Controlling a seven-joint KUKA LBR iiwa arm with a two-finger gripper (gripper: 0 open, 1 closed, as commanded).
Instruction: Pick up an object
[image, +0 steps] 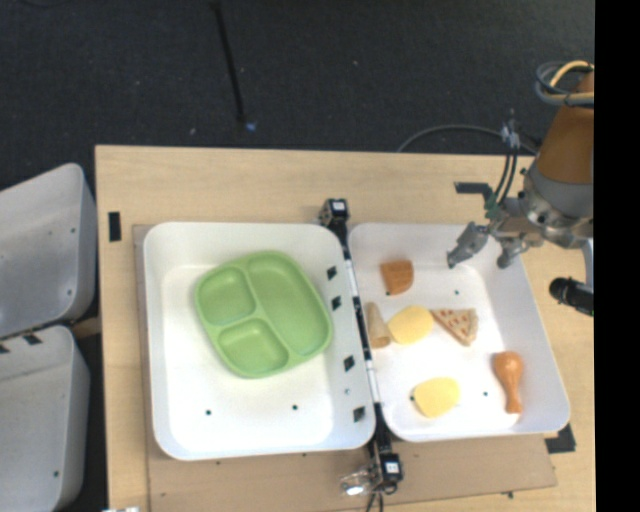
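Poised over the far right corner of the right shallow white bin (530, 330) — the two-finger gripper (484, 247), fingers spread apart and holding nothing. Below it — orange-brown bread chunk (397, 276), yellow lumps, pizza wedge (456, 324), drumstick (509, 378); green sectioned plastic plate (262, 313) in the left bin.

Dark carpeted floor (120, 70), pale wooden bench (230, 185) (cable (232, 70) trailing), white chairs (40, 250) left
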